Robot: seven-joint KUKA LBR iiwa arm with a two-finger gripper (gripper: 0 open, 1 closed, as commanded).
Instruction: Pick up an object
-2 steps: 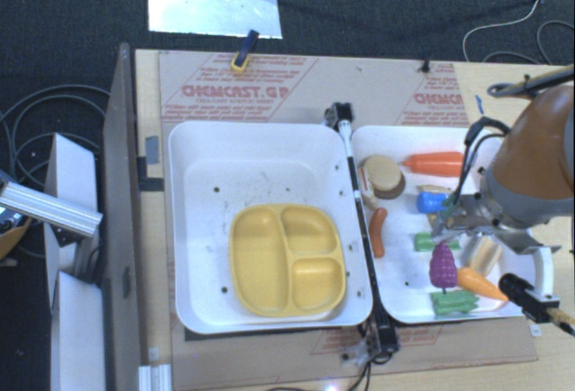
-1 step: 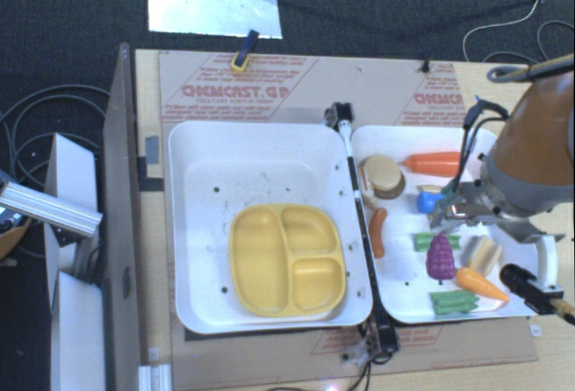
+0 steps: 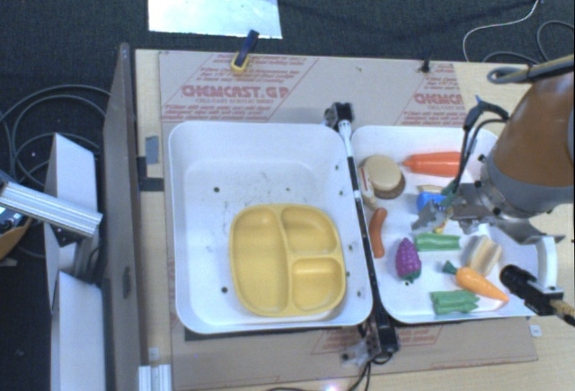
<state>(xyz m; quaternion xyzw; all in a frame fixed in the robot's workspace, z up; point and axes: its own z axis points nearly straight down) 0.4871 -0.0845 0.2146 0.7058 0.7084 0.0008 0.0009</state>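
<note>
In the right bin (image 3: 517,312) lie several toy foods. There is a tan bun (image 3: 384,175), a long orange carrot (image 3: 434,164), a red sausage (image 3: 378,232), a purple eggplant (image 3: 408,259), a green pod (image 3: 437,242), a pale bread piece (image 3: 482,253), a small carrot (image 3: 482,284) and a green leafy piece (image 3: 454,300). My gripper (image 3: 435,215) hangs low over the middle of this bin. It is just above the green pod and beside a small blue piece (image 3: 429,198). Nothing is visibly held in it.
The left bin (image 3: 202,164) holds a yellow divided plate (image 3: 287,259). A black divider rail (image 3: 359,209) runs between the two bins. The arm's grey body and orange band (image 3: 535,133) cover the right bin's far right side.
</note>
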